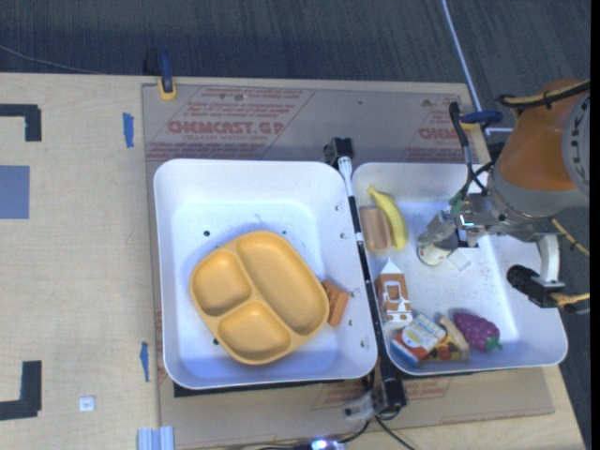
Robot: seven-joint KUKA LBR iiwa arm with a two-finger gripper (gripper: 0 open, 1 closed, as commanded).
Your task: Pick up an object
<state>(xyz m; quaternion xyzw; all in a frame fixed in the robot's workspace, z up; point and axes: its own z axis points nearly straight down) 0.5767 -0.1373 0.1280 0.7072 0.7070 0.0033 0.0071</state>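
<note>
Your arm (548, 148) is reaching in from the worktop's right edge, its orange band sitting over the far right corner of the right bin (525, 293). The hand (448, 242) is hanging low over the middle of that bin, toward its far half, and you cannot tell whether it is apart or together. A small pale object (431, 252) is lying right at the hand's tip; whether it is being gripped is not clear.

In the same bin, a banana (390, 216) is lying along the left wall near the far end, with a hot dog bun (374, 230) just beside it, closer to the wall. Nearer you, a small carton (394, 298) is resting by the left wall. In the near left corner a colourful packet (424, 337) is lying, and a bunch of purple grapes (478, 329) is sitting just to its right.

The left bin (187, 214) is carrying a yellow divided plate (258, 293) across its near half, tilted at a diagonal. A small orange piece (336, 305) is lying against the plate's right rim, close to the bin's right wall.
</note>
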